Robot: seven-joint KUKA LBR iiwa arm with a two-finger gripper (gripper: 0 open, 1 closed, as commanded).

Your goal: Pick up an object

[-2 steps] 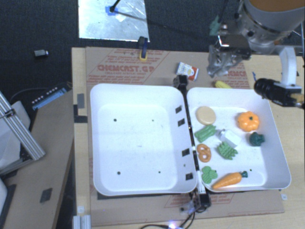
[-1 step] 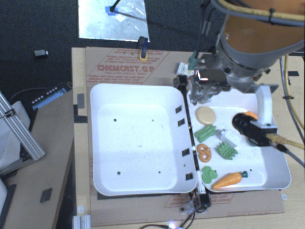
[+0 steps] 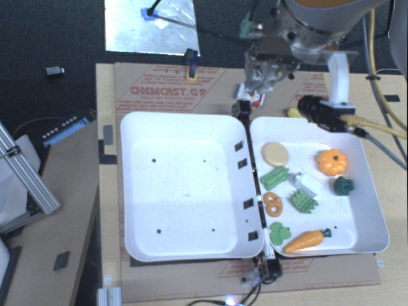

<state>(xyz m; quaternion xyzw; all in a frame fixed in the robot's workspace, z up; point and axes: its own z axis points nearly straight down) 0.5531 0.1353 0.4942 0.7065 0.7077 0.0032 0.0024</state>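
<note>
Jaws: cannot tell whether apart or together. My gripper [image 3: 257, 89] hangs over the bench behind the bins, near the divider's far end. Right bin [image 3: 373, 215] has a pumpkin [image 3: 332, 162], cookie [image 3: 275, 153], pretzel [image 3: 272, 203] and carrot [image 3: 306, 240]. Left bin [image 3: 137, 190] sits alongside.

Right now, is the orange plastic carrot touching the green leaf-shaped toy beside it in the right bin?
Cannot tell. In the camera view the orange plastic carrot lies just right of the green leaf-shaped toy, and their edges meet or overlap with no plain gap or contact.
</note>
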